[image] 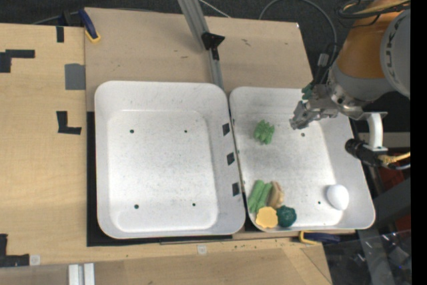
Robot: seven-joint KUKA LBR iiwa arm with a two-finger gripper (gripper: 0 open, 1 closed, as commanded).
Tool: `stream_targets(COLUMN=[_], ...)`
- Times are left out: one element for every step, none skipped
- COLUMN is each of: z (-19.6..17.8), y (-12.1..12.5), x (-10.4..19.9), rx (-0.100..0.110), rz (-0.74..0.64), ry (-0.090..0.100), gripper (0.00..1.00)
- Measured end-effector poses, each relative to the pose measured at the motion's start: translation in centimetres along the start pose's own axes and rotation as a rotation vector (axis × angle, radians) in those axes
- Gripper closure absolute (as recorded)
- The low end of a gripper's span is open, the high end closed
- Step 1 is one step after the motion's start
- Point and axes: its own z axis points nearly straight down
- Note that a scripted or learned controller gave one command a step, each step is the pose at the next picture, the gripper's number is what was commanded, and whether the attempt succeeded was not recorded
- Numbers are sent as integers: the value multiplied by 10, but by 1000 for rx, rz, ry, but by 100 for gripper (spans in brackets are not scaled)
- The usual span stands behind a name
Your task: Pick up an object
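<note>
My gripper (298, 121) hangs over the upper right part of the right bin (313, 163), pointing down and to the left. Nothing shows between its tips. A small light green object (264, 132) lies on the bin floor to the left of the gripper, a short gap away. At the bin's near edge sits a cluster: a green ridged piece (257, 195), a tan piece (275, 195), a yellow piece (266, 217) and a dark green piece (286, 215). A white rounded object (337, 196) rests in the near right corner.
The left bin (160, 157) stands beside the right one, separated by a raised rim with black clips (231, 158). A slanted metal post (193, 10) rises behind the bins. The grey and orange arm (373, 50) fills the upper right.
</note>
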Motion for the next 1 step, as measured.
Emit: stream_targets(z=[-14], y=[21], x=[49], rx=[-2], rz=[-1], ry=[0], gripper=[100])
